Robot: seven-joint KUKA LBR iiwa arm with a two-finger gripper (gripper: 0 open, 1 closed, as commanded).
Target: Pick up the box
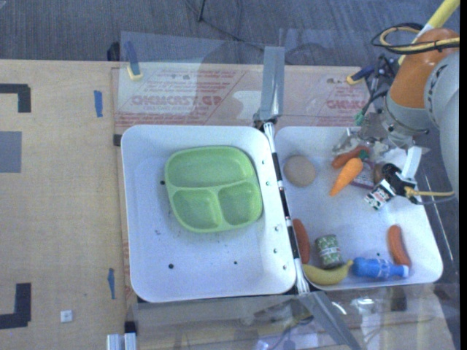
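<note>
At the near edge of the right bin (pixel 430 268) lie a banana (pixel 326 273) and a blue bottle (pixel 381 269). Farther in, an orange carrot (pixel 346 176) rests beside what seems the dark box (pixel 363 179). The gripper (pixel 373 144) hangs just above; its grip cannot be told.

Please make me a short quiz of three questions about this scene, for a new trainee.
1. True or false: the green plate lies in the left bin.
2. What lies just beside the banana in the right bin? A) a blue bottle B) a red cup C) a spoon
3. Fill in: the plate has ___ compartments.
Key: 1 true; 2 A; 3 three.
</note>
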